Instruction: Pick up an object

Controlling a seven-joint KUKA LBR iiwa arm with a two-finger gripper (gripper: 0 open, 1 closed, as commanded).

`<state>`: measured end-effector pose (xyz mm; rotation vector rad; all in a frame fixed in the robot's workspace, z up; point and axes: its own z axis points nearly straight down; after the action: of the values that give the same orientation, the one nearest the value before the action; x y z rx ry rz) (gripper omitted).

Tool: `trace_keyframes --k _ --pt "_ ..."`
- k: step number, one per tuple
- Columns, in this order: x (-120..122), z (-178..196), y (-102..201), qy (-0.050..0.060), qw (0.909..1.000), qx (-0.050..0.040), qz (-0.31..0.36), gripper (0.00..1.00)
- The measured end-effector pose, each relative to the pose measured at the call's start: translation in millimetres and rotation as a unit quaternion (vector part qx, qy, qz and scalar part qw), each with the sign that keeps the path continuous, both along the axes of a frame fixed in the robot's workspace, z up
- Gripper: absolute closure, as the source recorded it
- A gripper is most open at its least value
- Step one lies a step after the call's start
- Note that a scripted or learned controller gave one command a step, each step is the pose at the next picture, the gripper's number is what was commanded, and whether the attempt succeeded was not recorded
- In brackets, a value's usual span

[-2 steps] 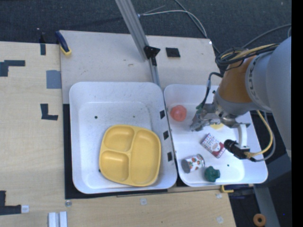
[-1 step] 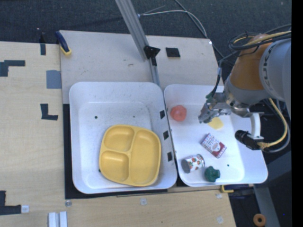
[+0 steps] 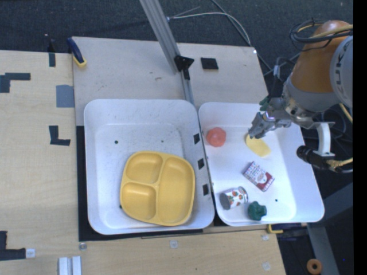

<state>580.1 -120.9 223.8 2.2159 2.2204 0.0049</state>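
Gripper low over the right bin, near its back half, arm coming in from the right w/ the orange band above the wrist. Fingertips sit right at the upper-left end of the yellow piece, a flattish banana-like object lying in the bin. Whether they touch it or hang just above: can't tell from this slant. Finger state: can't tell either, tips read as one dark cluster, no gap visible, nothing clearly between them. Key relation: the yellow piece lies just below-right of the tips in the view, long axis running roughly upper-left to lower-right, so the tool is at one end, not over the middle. My read: a clean grab would want the tips shifted a little along that axis toward centre, closing across the short width. Other candidates, all in the same bin: red ball to the left of the tips, near; red-white packet further toward the front; small can and green object near the front edge, well apart from the tool. Left bin holds a yellow divided plate, far from the arm's reach line. Step not yet done, judging by the piece lying flat in the bin.
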Motion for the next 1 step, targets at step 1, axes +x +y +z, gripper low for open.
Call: trace_keyframes --k 1 --pt "0.7 27.0 0.3 0.002 1.0 0.0004 0.0 1.0"
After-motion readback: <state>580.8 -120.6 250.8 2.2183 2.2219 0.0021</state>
